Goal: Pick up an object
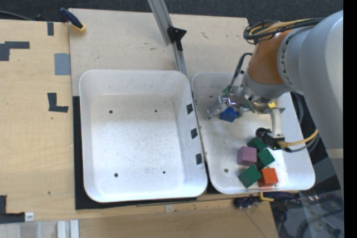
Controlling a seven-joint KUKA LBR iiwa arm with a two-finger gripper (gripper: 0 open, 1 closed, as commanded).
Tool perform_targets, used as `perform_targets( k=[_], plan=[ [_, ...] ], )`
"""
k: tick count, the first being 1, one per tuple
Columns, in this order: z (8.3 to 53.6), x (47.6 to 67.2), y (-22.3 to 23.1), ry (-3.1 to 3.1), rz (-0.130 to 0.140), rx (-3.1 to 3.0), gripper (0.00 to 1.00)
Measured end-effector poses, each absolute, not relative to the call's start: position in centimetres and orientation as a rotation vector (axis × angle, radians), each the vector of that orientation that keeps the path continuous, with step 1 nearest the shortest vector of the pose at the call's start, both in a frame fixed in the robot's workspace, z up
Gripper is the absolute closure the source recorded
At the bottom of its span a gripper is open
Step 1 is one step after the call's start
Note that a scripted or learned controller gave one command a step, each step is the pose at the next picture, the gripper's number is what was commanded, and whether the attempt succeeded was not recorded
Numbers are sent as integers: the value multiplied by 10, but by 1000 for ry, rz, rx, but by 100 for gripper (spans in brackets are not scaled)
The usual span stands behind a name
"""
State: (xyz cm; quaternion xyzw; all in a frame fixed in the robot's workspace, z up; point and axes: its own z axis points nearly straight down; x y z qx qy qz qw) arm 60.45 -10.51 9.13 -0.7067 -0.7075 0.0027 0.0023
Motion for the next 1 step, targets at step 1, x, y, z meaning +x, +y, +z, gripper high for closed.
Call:
perform_targets(
  k=[1],
  plan=[
    [104,606,-104,-2222,3,-2216,100]
  ],
)
